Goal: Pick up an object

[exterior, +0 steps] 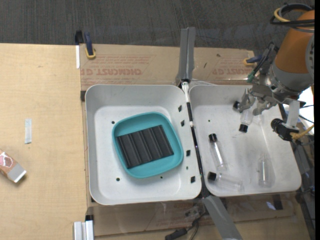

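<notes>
A clear tube (245,120) with a black cap is clamped between the gripper (248,109) fingers — hung just beneath it.

the bench (40,84) (tan-topped) bears two white bins (95,184) and cardboard (150,66).

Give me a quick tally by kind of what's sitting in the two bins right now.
Clear vials with black caps: 3, one at the gripper as vial, one mid-bin, one near the front
Clear tube without a visible cap: 1
Teal tray with dark ridged insert: 1
Total: 5
</notes>
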{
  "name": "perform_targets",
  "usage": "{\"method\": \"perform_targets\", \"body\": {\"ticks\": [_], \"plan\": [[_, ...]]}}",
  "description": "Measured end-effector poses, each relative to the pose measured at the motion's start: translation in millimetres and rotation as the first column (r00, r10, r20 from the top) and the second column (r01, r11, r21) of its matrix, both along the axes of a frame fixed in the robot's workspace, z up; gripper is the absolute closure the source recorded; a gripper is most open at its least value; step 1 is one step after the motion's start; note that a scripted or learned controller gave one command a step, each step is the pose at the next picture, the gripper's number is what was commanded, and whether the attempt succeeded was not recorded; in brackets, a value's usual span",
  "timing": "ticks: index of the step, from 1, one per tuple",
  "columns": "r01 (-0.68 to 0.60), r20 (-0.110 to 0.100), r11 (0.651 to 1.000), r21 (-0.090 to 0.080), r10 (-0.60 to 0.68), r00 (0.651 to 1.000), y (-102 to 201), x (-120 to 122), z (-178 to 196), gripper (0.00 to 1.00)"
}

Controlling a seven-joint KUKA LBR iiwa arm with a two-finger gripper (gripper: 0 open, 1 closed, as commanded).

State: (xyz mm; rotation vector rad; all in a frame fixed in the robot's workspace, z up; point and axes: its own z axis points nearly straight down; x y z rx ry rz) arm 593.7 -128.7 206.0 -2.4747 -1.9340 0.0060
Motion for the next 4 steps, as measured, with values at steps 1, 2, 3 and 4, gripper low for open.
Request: {"method": "perform_targets", "body": {"ticks": [1,2,3,4], "plan": [[-0.002,-0.003,1.000,-0.002,0.002,1.000,-0.2,-0.2,7.7,1.00],[-0.004,-0.007,1.000,-0.003,0.004,1.000,-0.4,-0.2,15.3,1.00],[-0.007,-0.010,1.000,-0.005,0.007,1.000,-0.8,-0.3,22.8,1.00],[-0.011,0.000,1.000,0.000,0.011,1.000,9.1,-18.9,43.3,1.00]]}}
